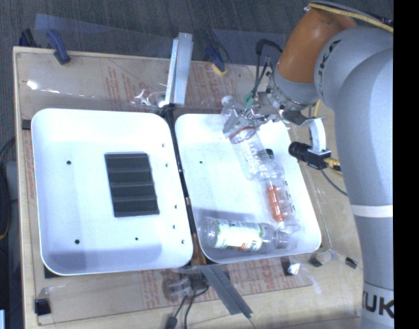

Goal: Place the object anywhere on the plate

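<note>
At the far edge of the right bin (188, 184), the hand (254, 118) hangs over a clear bottle (245, 146); whether it grips is unclear. The dark plate (131, 184) waits in the left bin (58, 136). Slippery plastic could slide out.

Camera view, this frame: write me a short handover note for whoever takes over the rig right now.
Gripper: low over the far end of the right white bin, at the top of a clear plastic bottle; its fingers are hidden in the clutter, so a grasp is unconfirmed.
Things: that bottle lies tilted in the right bin; a clear bottle with an orange label lies beside it, and a clear bottle with a white and green label lies along the near wall.
The dark ribbed rectangular plate sits in the left white bin.
Done: nothing on the plate.
Left: secure a bottle, carry it over, set it down.
</note>
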`<state>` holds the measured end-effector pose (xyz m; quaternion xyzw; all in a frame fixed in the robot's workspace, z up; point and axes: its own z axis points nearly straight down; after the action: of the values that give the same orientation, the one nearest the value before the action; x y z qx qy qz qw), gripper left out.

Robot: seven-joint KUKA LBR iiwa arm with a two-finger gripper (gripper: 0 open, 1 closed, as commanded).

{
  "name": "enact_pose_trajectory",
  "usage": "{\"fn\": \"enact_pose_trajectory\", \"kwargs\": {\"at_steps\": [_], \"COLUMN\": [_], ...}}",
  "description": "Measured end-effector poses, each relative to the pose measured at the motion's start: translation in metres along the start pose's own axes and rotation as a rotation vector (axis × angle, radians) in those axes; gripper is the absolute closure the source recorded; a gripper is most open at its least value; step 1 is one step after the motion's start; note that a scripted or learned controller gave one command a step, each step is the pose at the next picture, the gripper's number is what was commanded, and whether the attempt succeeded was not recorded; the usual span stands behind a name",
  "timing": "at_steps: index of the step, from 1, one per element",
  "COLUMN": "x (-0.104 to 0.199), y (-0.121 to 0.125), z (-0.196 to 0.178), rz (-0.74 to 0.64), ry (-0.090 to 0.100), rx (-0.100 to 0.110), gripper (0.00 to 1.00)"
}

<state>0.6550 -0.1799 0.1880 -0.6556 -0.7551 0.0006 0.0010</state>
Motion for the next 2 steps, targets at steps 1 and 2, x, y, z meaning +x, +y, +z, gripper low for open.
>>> {"fn": "enact_pose_trajectory", "kwargs": {"at_steps": [1, 2], "x": [0.077, 0.131], "y": [-0.007, -0.059], "z": [-0.045, -0.095], "rz": [-0.277, -0.478], "ry": [0.000, -0.002], "rx": [0.000, -0.002], "gripper": [1.00, 1.00]}}
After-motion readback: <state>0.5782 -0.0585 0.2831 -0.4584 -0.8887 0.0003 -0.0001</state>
